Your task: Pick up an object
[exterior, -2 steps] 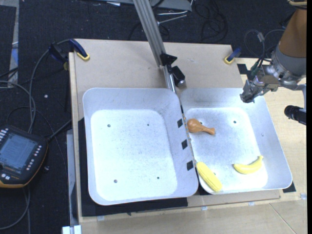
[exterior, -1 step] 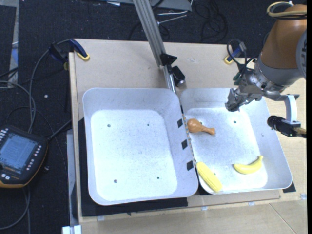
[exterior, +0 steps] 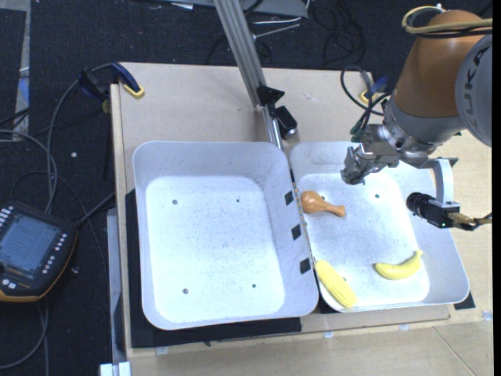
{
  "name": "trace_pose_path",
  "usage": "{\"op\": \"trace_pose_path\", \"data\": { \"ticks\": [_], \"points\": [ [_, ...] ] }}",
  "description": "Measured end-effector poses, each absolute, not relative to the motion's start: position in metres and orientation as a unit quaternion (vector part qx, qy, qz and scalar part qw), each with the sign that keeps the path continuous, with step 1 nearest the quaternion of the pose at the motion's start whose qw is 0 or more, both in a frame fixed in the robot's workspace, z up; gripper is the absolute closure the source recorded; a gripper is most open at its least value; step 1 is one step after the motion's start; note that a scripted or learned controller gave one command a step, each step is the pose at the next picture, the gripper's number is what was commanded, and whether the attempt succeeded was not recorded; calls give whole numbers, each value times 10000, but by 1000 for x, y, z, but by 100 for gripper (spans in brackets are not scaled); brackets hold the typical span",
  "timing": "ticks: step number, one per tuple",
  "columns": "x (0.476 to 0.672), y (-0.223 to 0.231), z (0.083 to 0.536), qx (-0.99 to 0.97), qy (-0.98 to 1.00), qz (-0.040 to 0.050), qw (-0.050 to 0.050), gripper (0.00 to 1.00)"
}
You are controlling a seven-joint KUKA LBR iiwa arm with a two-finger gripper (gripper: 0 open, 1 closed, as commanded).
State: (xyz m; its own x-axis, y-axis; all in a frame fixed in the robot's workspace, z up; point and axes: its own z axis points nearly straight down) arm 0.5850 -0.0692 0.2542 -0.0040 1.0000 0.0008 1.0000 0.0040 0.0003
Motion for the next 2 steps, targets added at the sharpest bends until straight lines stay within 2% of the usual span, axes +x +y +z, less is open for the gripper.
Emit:
{"op": "trace_pose_path", "data": {
  "ticks": [2],
  "points": [
    [553,32,231,-7054,-7088,1,7,100]
  ]
}}
